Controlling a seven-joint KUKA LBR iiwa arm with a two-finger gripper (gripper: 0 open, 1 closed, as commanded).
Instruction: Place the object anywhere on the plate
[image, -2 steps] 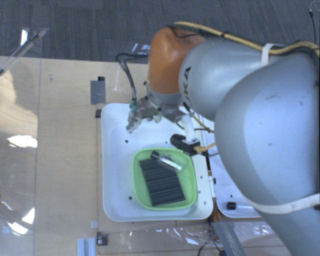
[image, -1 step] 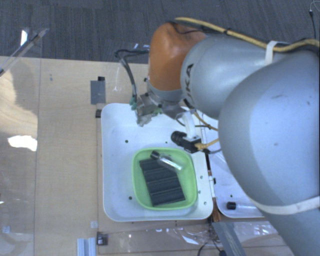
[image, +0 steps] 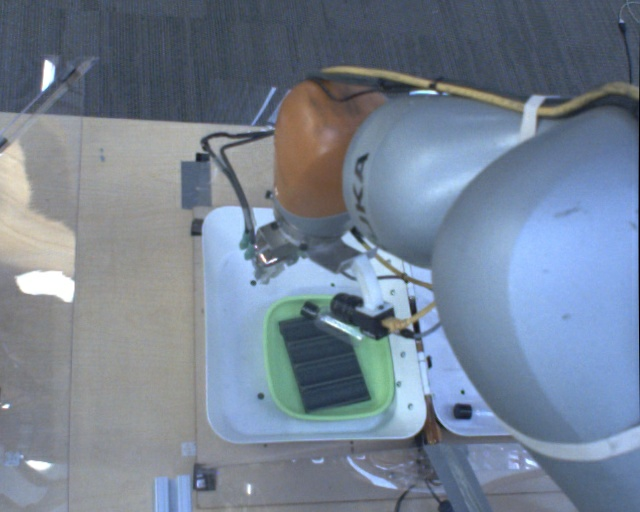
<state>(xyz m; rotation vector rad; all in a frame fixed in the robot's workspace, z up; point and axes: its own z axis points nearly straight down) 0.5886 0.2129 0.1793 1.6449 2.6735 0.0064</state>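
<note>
Now the big grey arm should be lifted straight up, so that the left bin, the green plate and the dark ribbed block lying flat on it are not bumped. The arm is bent low over the bin's back part. Whether the fingers are wide or narrow cannot be told.

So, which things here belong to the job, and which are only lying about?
Job:
- plate, green, in the left bin
- block, dark and ribbed, lying on the plate
- gripper, over the left bin, beside the plate

Lying about:
- small black thing in the right bin
</note>
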